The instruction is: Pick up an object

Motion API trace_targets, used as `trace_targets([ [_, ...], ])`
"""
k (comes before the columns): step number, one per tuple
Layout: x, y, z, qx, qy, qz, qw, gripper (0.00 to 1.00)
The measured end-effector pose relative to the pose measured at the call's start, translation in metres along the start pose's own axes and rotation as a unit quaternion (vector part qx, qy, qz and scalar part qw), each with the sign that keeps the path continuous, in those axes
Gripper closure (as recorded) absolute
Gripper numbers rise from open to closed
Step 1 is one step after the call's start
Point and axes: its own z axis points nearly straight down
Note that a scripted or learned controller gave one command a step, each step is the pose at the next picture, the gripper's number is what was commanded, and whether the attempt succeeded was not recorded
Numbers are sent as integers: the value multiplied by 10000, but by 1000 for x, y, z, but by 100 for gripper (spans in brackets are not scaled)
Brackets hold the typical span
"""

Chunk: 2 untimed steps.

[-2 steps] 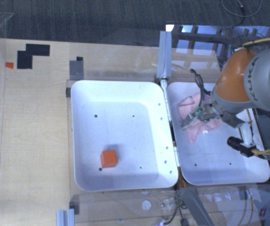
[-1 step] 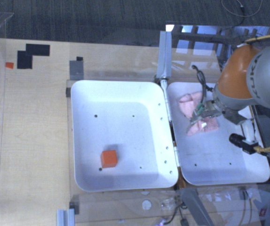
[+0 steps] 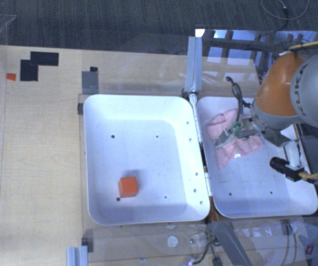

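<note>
A crumpled pink cloth (image 3: 228,139) lies in the upper left part of the right bin (image 3: 270,201). My gripper (image 3: 232,135) is down on that cloth, reaching in from the right under the grey and orange wrist; its tips are lost against the folds. An orange block (image 3: 128,187) sits alone in the lower left part of the left bin (image 3: 148,112), far from the gripper.
A black cable loops above the gripper. A black and yellow fitting (image 3: 288,169) lies over the right bin's right side. A metal divider post (image 3: 193,65) stands between the bins at the back. Black and orange markers (image 3: 34,65) sit on the bench at far left.
</note>
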Motion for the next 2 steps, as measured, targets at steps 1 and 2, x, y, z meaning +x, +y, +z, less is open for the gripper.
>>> trace_targets([
  [1,7,-10,14,49,29,-174,9998,0],
  [2,5,-6,0,-8,-5,-181,9998,100],
])
